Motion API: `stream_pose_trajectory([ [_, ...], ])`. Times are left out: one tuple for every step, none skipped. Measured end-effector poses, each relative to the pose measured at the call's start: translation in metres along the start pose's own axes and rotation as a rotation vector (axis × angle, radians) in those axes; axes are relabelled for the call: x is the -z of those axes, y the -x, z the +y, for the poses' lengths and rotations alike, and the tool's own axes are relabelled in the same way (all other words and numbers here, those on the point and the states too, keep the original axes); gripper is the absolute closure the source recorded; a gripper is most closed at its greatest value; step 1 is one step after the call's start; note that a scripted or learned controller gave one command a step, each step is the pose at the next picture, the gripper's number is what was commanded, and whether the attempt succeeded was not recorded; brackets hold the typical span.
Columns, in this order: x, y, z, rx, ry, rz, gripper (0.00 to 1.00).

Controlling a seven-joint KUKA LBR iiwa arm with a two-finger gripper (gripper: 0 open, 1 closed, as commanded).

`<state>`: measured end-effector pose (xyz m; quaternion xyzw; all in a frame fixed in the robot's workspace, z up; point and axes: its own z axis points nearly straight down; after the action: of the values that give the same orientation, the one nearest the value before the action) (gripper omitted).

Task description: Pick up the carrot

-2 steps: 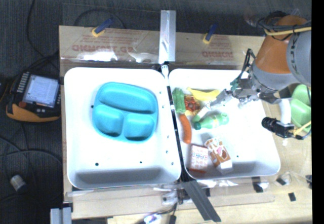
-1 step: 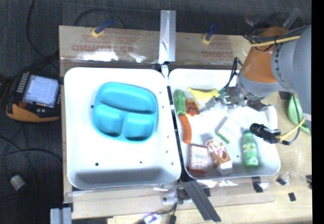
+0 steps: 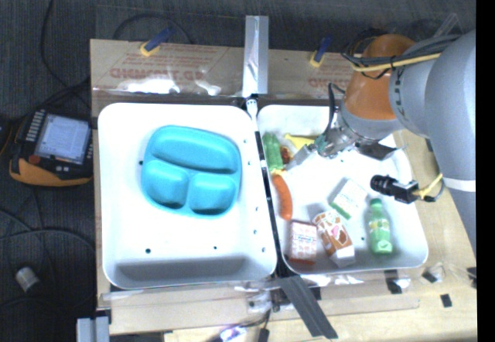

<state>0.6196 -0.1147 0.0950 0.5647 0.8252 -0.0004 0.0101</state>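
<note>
Here, carrot lying flat, long axis near-vertical, by left wall.

Both white bins look like smooth moulded plastic with a soft sheen, and the blue divided tray in the left one is glossy plastic too — light catches its rounded edges. The carrot has a smooth, slightly shiny orange skin, the green bottle is glossy plastic, and the small cartons show printed paper faces. The bench under the bins is matt brown board — the arm is satin grey with a glossy orange band
</note>
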Motion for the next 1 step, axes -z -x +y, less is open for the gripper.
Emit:
stream_pose_trajectory([
  [0.1294,-0.0016,-0.0171,0.060,-0.011,0.016,0.00],
])
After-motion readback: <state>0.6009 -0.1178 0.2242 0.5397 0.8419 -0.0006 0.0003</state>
